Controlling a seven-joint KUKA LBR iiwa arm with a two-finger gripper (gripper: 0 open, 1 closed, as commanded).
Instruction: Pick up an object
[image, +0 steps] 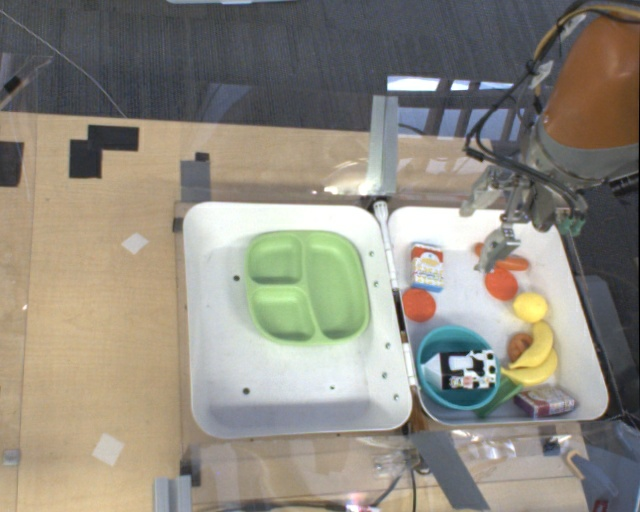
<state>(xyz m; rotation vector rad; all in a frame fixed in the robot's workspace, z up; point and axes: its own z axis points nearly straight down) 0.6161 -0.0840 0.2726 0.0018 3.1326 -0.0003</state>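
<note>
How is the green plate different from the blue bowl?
The green plate lies alone in the left bin; the blue bowl sits among food items in the right bin. The plate is wider, flat and split into three compartments; the bowl is round and deeper. The bowl holds a black-and-white item. Both sit upright.

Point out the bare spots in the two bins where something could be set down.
Left bin: bare floor all round the green tray, widest along the near edge. Right bin: a small patch between the carton and gripper; its near half is crowded by bowl, banana and fruit.
</note>
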